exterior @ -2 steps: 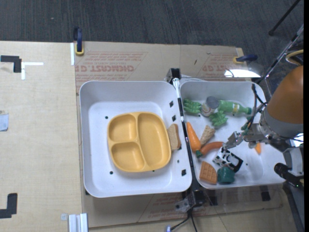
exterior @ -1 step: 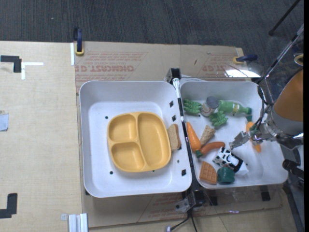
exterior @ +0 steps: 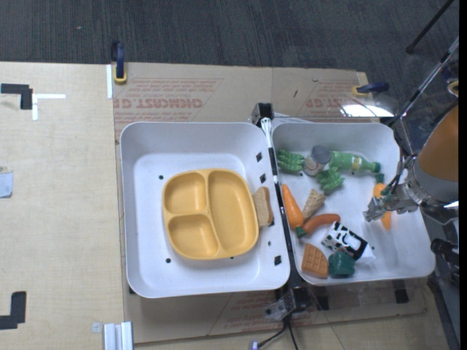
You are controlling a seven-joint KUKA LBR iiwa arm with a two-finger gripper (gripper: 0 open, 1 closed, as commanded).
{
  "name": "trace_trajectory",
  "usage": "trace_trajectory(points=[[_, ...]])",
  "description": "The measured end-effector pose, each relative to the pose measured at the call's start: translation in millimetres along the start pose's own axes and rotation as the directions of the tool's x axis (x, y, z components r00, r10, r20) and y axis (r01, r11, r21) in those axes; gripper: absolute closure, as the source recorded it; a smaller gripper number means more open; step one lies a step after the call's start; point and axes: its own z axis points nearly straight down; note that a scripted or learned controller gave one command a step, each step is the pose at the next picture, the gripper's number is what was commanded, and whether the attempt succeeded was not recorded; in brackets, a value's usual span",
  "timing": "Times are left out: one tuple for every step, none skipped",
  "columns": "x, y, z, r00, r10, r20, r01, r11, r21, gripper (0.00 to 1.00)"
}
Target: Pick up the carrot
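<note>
On the tabletop (exterior: 58,217), the left bin (exterior: 139,268) holds a yellow 3-compartment plate (exterior: 209,214) with a slice of toy bread (exterior: 263,207) touching its right edge. In the right bin (exterior: 408,265), the carrot (exterior: 292,207) lies near the left wall, its tip pointing up the bin and its green end just beside a cone (exterior: 314,203) and a reddish sausage (exterior: 321,222). Farther right are a waffle piece (exterior: 315,260), a black-and-white toy (exterior: 346,240) and a green bottle (exterior: 353,163). The claw (exterior: 381,208) hangs low over the right side of that bin, well apart from the carrot. Something orange shows beside it, but I cannot tell how wide the claw stands or whether it has hold of anything. The step in hand looks like the approach. Next, the claw needs to travel left across the bin, line up across the carrot's narrow body, and come down clear of the cone and sausage.
</note>
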Motion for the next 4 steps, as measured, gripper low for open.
trace_trajectory(points=[[65.3,12.7,-44.2,0.984,0.176,0.006,-0.176,0.984,0.004,1.00],[-12.0,-40.7,11.5,0.990,-0.139,0.004,0.139,0.990,0.006,1.00],[-8.8,-39.8,12.0,0.990,-0.141,-0.004,0.141,0.990,0.007,0.00],[-10.3,11.2,12.7,0.986,0.167,-0.011,-0.167,0.986,0.011,0.00]])
